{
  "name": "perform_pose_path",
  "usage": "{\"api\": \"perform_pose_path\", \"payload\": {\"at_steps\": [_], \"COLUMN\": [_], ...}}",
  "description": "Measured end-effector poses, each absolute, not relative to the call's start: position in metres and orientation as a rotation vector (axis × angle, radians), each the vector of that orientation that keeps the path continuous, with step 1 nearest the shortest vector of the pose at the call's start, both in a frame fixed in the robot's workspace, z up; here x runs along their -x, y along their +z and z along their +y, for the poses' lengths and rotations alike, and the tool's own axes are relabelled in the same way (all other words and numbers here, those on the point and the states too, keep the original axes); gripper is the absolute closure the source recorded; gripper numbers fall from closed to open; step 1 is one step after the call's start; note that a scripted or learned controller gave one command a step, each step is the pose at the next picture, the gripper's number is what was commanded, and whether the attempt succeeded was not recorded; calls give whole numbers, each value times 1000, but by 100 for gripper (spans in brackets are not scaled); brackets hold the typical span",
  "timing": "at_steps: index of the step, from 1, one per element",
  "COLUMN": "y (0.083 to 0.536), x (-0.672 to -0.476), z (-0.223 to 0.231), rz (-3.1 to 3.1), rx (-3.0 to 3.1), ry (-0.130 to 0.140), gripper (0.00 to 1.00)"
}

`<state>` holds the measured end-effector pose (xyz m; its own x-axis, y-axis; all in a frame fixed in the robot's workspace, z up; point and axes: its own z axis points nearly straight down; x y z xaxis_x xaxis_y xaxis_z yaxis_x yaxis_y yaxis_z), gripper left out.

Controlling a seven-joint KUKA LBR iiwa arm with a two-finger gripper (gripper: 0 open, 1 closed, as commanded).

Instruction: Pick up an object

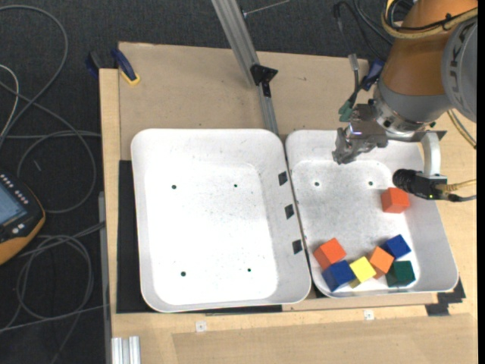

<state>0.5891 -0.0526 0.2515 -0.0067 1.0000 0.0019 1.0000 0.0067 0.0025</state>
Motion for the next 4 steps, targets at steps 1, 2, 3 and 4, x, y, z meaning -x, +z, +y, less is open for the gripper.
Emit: {"api": "perform_pose_path", "payload": {"at_steps": [1,2,3,4], "y": [257,254,247,248], "x": [-612,-635,-645,-645], "z": [-3,49,92,89], "rz": [2229,2229,2226,2222], "rx": [-2213,-2214,-2215,-2219], "ry": [6,5,4,1], "gripper": [100,100,100,0]}}
